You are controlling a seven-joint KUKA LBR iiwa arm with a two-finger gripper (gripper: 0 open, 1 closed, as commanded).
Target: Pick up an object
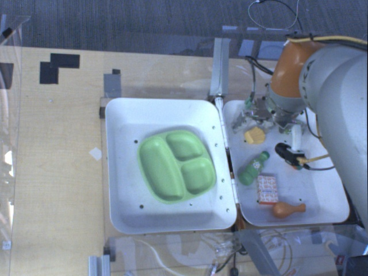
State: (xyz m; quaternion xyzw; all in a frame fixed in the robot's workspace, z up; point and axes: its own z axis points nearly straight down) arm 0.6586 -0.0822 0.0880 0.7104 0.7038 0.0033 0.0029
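My gripper (251, 118) hangs low over the far left part of the right bin (328, 211), under the orange wrist band. A small yellow lump (255, 135) lies just in front of and below it, apart from the gripper as far as I can see. Nearer the front, a green bottle (253, 168) lies tilted next to the bin's left wall. A red and white box (267, 189) lies in front of the bottle, and an orange gourd-shaped object (287, 209) rests near the front edge.
The left bin (123, 211) holds a green divided plate (176, 165) with three compartments. A metal rail (228, 160) separates the two bins. The grey arm covers the right bin's far right side.
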